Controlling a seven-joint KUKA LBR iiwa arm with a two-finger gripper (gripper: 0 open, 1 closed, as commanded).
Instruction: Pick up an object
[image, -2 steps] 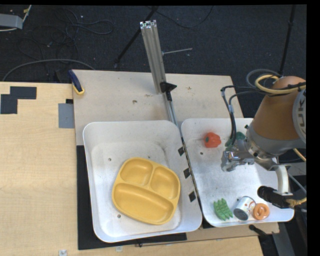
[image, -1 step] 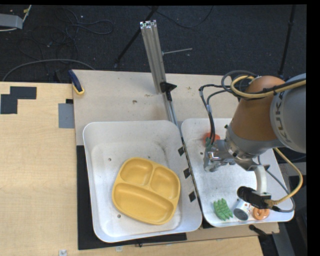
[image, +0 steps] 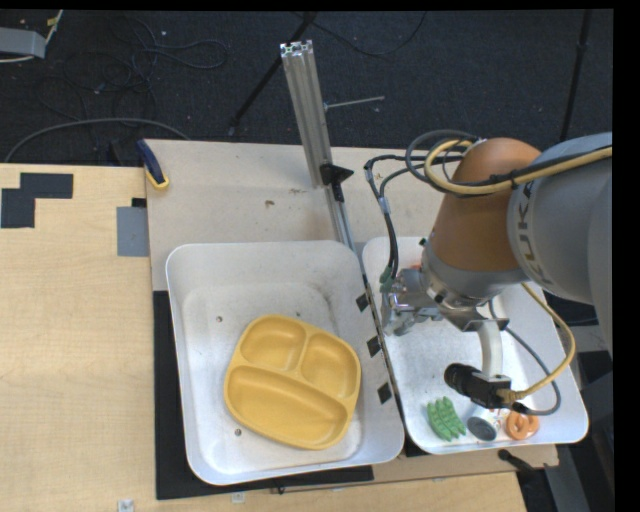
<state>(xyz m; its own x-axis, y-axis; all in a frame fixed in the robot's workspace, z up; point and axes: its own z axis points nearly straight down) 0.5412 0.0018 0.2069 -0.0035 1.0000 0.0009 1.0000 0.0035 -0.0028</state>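
The hand (image: 402, 310) hangs under the orange-banded wrist, low over the far left part of the right bin (image: 428, 362), close against the wall it shares with the left bin (image: 182, 275). From this slanted view above, the wrist covers most of it, and I cannot tell whether the hand is open or closed. Nothing shows held in it.

The things to pick lie apart from it. A green knobbly piece (image: 445, 418), a small grey disc (image: 482, 429) and an orange ring (image: 520, 426) sit in a row along the near edge of the right bin, the disc just beside the ring. A yellow divided plate (image: 292, 382) lies flat in the left bin, towards its near right side.

Between the hand and the green piece the floor of the right bin is bare. The left bin has open white floor along its far and left sides. Small black tabs (image: 373, 345) stand along the divide between the bins.

The bins rest on a dark mat on a pale wood counter (image: 70, 340). Beyond them lies a beige board (image: 230, 190), where a slanted aluminium post (image: 312, 115) rises and a blue and yellow handle (image: 152, 163) lies at the far left corner. Behind is dark floor with loose cables (image: 180, 50).
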